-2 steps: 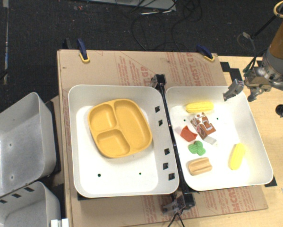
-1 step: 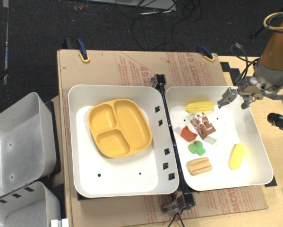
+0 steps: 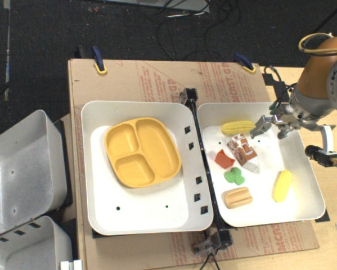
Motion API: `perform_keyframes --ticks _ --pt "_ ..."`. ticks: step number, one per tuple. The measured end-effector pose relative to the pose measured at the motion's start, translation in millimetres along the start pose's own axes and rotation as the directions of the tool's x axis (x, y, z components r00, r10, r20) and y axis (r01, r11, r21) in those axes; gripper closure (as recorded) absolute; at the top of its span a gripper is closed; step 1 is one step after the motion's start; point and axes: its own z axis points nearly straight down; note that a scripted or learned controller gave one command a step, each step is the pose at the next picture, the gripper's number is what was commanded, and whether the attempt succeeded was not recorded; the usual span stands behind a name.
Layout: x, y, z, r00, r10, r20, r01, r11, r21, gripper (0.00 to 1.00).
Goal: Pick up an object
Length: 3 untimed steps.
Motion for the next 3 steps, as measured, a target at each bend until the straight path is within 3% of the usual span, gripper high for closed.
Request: perform_keyframes --ticks 1,2,3 --pt "1 0 34 1.0 -0.003 0.0 0.003 1.0 0.0 0.0" --pt "1 2 21 1.0 -0.004 0.002 0.004 1.0 -0.006 1.0" --pt "-2 -4 -26 1.0 0.001 0.002 -0.001 1.0 -0.007 1.0"
